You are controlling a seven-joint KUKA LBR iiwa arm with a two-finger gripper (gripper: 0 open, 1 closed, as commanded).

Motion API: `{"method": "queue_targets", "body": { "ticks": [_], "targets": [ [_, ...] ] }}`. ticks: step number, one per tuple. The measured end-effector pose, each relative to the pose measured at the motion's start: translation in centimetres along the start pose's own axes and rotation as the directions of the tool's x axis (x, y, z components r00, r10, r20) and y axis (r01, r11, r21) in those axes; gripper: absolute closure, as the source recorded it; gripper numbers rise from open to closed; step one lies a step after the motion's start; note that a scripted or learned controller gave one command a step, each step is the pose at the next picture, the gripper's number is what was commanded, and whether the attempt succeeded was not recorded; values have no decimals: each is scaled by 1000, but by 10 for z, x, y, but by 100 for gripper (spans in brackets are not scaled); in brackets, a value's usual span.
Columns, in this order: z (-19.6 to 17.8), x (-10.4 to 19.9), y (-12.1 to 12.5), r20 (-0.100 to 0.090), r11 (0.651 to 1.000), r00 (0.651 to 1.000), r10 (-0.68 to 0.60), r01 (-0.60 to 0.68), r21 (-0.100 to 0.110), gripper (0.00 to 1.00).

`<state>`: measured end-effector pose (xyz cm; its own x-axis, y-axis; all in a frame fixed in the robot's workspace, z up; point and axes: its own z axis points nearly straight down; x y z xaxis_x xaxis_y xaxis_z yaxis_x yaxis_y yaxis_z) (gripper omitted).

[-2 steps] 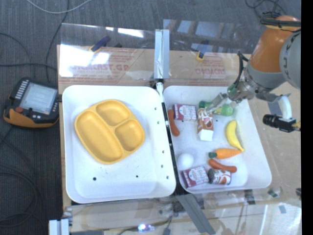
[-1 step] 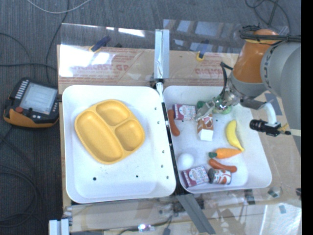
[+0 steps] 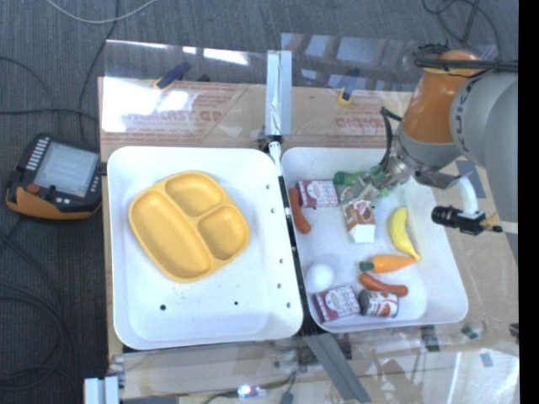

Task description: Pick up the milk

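Gripper (image 3: pixel 368 190) low in the right bin (image 3: pixel 438 305), just above the milk (image 3: pixel 360 219); grip state cannot be told. Milk carton stands mid-bin, roughly upright, gabled top toward the gripper, long axis running far to near. Green item (image 3: pixel 347 178) touches the gripper's left. Two red-white cartons (image 3: pixel 317 194) (image 3: pixel 336 302), two sausages (image 3: pixel 299 212) (image 3: pixel 384 284), one banana (image 3: pixel 403 231) right of the milk, one carrot (image 3: pixel 390 263), one white ball (image 3: pixel 319 275), one can (image 3: pixel 379 304). Left bin (image 3: pixel 135 310): one yellow tray (image 3: pixel 189 224).
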<state>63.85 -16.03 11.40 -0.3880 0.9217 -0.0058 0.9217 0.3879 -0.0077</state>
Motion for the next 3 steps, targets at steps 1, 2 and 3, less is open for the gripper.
{"method": "queue_targets", "body": {
  "ticks": [1,2,3],
  "targets": [
    [-81,9,37,-4,999,999,46,-46,-7,100],
    [-3,36,10,0,997,997,78,-78,-20,100],
    [-67,90,34,-4,998,998,-60,60,-6,100]
  ]
}}
